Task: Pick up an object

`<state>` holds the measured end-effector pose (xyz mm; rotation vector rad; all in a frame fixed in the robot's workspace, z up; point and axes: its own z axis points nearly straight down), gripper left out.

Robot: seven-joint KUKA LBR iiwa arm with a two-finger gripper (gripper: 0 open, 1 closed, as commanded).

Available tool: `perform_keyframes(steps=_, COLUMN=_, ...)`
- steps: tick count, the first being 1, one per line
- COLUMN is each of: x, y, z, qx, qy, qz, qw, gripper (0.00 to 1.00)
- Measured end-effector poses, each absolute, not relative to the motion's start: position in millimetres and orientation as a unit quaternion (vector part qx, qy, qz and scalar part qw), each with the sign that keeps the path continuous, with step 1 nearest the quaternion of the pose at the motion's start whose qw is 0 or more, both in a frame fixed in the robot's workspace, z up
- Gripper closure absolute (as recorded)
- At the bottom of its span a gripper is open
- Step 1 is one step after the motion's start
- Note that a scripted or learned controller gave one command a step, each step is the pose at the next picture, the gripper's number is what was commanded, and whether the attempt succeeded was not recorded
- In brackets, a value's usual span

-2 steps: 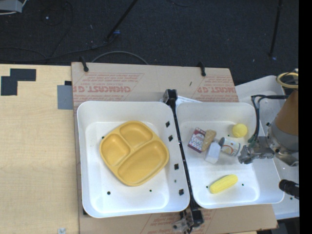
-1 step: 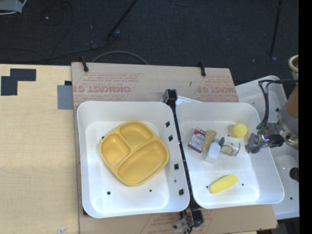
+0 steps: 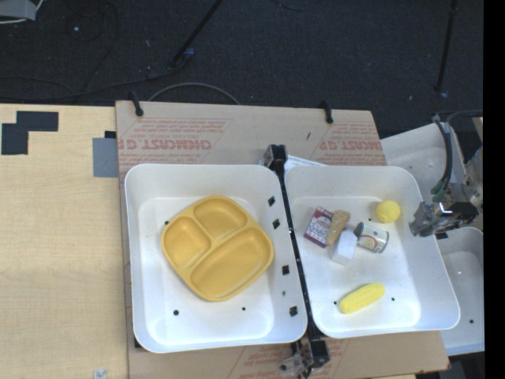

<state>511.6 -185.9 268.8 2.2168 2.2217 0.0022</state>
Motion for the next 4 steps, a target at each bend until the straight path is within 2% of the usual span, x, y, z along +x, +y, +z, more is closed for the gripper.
perform_keyframes(steps=1, x=504.0, y=-127, z=254, qx=0.706, qy=0.709, qz=-0.0008, qw=-0.003, gripper=1.0)
perform_keyframes(steps=2, x=503.9, y=-74, z=238, qx=0.706, qy=0.709, qz=-0.0008, qw=-0.003, gripper=1.0)
perform_keyframes(steps=4, x=484.3, y=35, z=238, qx=0.705, qy=0.709, qz=-0.0012, qw=-0.003, gripper=1.0)
